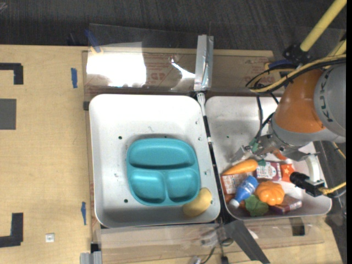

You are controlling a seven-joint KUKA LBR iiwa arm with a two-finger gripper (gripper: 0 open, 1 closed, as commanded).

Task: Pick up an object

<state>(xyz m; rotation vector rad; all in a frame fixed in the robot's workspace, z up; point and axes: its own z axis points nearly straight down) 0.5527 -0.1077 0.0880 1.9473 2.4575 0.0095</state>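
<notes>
The right bin (231, 120) holds a pile of small items along its near side: an orange carrot (239, 168), a blue bottle (245, 188), an orange round fruit (270, 192), a green piece (254, 204) and a red-and-white packet (269, 171). The arm, with its orange band (297, 106), reaches in from the right over this bin. My gripper (257, 147) hangs low just above the carrot's thick end and the packet, partly hidden by the wrist. I see nothing lifted off the pile.
The left bin (110, 120) bears a teal divided plate (162, 169) and a yellow potato-like lump (198, 202) at its near right corner. A metal divider post (203, 62) stands behind the bins. Cables (275, 73) run at the back right.
</notes>
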